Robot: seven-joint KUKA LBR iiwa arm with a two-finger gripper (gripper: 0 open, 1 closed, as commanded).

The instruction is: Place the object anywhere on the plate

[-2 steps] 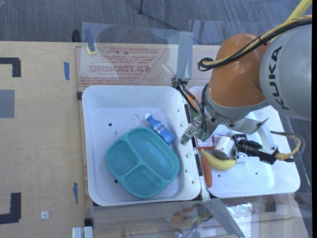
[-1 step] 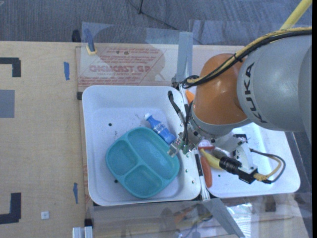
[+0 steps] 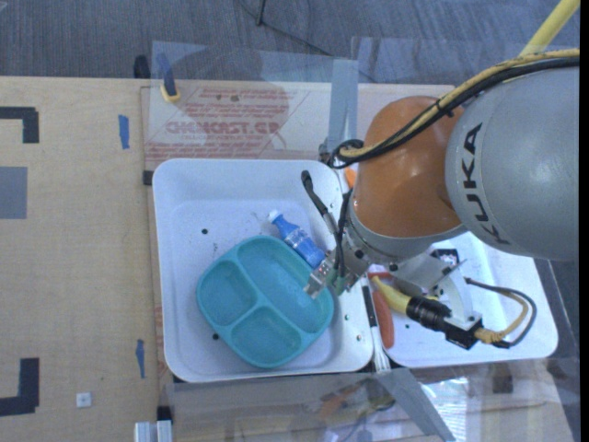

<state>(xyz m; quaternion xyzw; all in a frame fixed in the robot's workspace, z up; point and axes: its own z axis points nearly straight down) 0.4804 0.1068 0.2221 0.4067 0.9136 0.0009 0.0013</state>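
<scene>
Teal plastic catches the eye first: the plate [image 3: 264,302], a three-compartment dish, lies in the lower middle of the left bin [image 3: 175,247], and all three wells look bare. So as far as I can judge the job is not finished, since nothing rests on the plate itself. The only loose thing near it is a small clear bottle with a blue cap [image 3: 293,235], lying on the bin floor just beyond the plate's upper right rim, touching it or nearly so; I take that to be the object, though I cannot be sure. The arm [image 3: 479,155] leans in from the right of the frame, its grey body and orange band covering most of the seam between the two bins, and the pincer [image 3: 322,282] comes down over the plate's right edge, just beside the bottle. Whether its tips stand apart or together I cannot tell, for they are small, dark and mixed up with cables and a metal bracket, and I cannot see anything held between them. If the bottle is the object, what is left is the whole of it: getting hold, lifting, and setting it into one of the wells. The right bin [image 3: 538,339] is largely hidden under the wrist; something thin and orange-red [image 3: 386,325] lies at its left edge, but I cannot make out what.
</scene>
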